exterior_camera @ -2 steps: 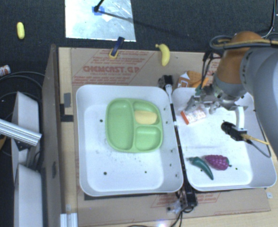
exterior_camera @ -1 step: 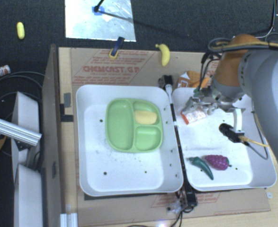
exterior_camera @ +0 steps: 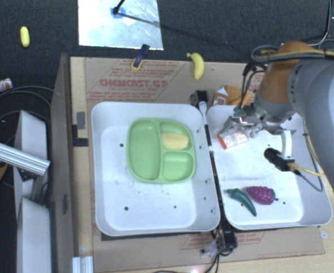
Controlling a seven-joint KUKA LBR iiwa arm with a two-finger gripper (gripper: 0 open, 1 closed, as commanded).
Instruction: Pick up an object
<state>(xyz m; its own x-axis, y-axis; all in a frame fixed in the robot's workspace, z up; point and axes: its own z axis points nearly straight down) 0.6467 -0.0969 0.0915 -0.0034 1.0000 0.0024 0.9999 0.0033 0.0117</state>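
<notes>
My gripper (exterior_camera: 242, 124) hangs over the far left part of the right bin (exterior_camera: 314, 209), on the grey arm coming in from the right. Directly under it, and partly hidden by it, lies a white packet with red-orange print (exterior_camera: 230, 139). I cannot make out whether anything sits between the fingers. Near the front of the same bin lie a purple bunch of grapes (exterior_camera: 260, 194) and a green pepper (exterior_camera: 243, 200), side by side. In the left bin (exterior_camera: 112, 209) rests a green divided plate (exterior_camera: 149, 152) with a yellow block (exterior_camera: 175, 140) in its far right compartment.
An orange and white carton (exterior_camera: 225, 96) leans at the right bin's far rim. A yellow banana (exterior_camera: 198, 66) and a blue and yellow clip (exterior_camera: 139, 57) lie on the cardboard behind the bins. The ridge between the bins (exterior_camera: 211, 164) runs front to back.
</notes>
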